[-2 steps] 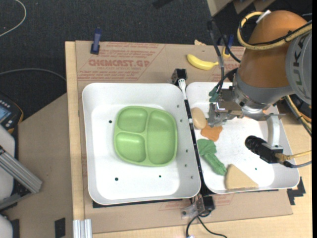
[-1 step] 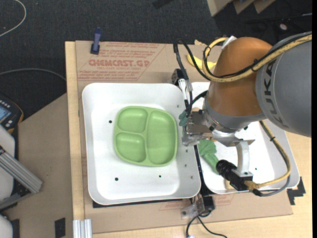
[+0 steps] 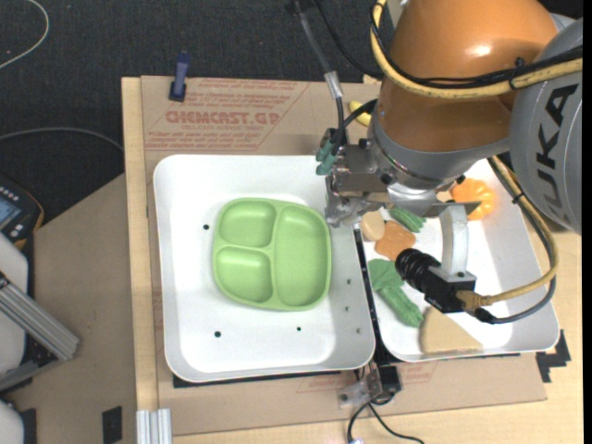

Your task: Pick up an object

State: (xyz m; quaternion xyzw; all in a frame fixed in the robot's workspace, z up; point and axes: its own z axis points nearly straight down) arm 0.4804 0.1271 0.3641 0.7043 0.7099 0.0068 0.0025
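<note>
The grey arm with its orange band hangs low over the right white bin (image 3: pixel 518 336), and its gripper (image 3: pixel 407 225) sits by that bin's left wall; whether it is open or closed cannot be told. Around it lie a green pea-pod shape (image 3: pixel 393 289), a tan wedge (image 3: pixel 449 336) and an orange piece (image 3: pixel 474 192). The light green divided plastic plate (image 3: pixel 273 252) rests mid left white bin (image 3: pixel 185 322)

Small food-shaped pieces lie clustered in the right bin (image 3: pixel 518 248): green pod (image 3: pixel 393 289), tan wedge (image 3: pixel 449 338), orange piece (image 3: pixel 474 194).
</note>
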